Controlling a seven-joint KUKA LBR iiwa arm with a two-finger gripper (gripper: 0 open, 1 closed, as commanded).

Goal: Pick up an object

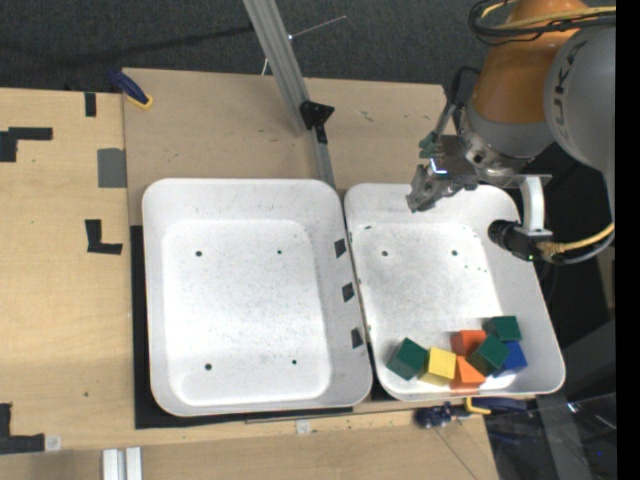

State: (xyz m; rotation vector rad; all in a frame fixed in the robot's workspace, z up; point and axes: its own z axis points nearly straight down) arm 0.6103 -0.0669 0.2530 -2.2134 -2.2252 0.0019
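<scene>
Several coloured blocks in the right bin's near corner.

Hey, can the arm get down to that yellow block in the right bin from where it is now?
Probably yes. The gripper hangs over the right bin's far edge, with bare floor between it and the yellow block. Neighbouring blocks, green and orange, crowd its sides, so finger room looks tight.
</scene>
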